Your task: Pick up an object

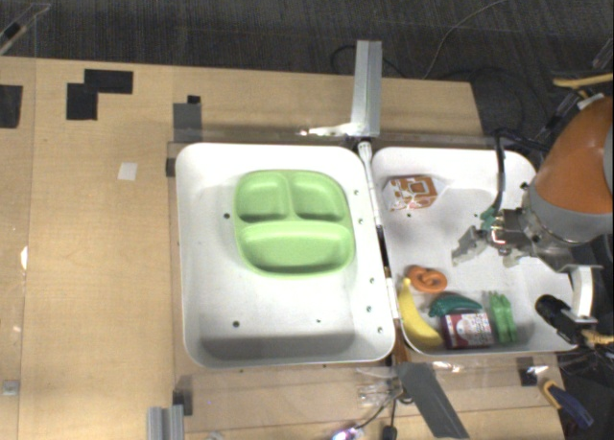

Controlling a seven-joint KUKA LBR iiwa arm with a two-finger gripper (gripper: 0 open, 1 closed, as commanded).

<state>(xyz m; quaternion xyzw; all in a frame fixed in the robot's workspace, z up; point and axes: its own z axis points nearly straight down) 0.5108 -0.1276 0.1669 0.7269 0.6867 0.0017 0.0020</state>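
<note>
I hold the gripper (pixel 472 244) above the right bin (pixel 460 165) centre; finger state: I cannot tell. Approach step, I judge; next, descend toward the banana (pixel 414 318) at the front edge.

1. Two shallow white bins stood side by side on the bench: the left bin (pixel 206 333) and the right bin (pixel 451 165).
2. One green divided plate (pixel 293 220) lay in the left bin, with three compartments.
3. One small white packet with a brown print (pixel 413 193) lay in the right bin.
4. One yellow banana (pixel 414 315) lay there.
5. One orange ring-shaped item (pixel 427 280) lay there.
6. One dark red can (pixel 468 328) lay there.
7. One green item (pixel 501 316) lay beside the can.
</note>
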